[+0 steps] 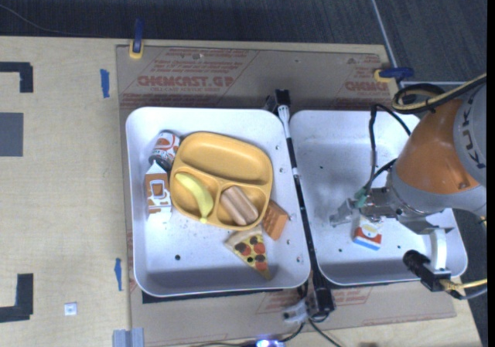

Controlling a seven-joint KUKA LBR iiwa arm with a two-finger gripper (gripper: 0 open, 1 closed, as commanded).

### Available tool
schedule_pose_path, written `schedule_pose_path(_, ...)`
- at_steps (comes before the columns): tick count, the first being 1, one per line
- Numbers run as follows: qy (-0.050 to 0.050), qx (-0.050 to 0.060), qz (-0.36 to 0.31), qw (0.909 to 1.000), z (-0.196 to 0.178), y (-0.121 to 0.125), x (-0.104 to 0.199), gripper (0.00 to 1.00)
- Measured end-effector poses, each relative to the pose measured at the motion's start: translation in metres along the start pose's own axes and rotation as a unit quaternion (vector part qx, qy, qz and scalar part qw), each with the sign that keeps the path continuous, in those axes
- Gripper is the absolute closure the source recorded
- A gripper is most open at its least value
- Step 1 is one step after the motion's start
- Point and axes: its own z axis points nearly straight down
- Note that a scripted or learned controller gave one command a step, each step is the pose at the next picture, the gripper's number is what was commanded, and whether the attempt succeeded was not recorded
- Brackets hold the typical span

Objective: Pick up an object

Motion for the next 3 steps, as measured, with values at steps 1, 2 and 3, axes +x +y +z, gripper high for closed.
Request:
schedule_pose_path(1,0.000,0.000,0.000,1.0000,0.0000,0.0000,-0.0001,0.00)
schedule_pose_path(2,0.000,0.000,0.000,1.0000,0.0002,0.0001,-0.0001,0.00)
schedule_pose_path(3,0.000,-0.001,0.000,1.0000,0.0002,0.0001,-0.0002,0.00)
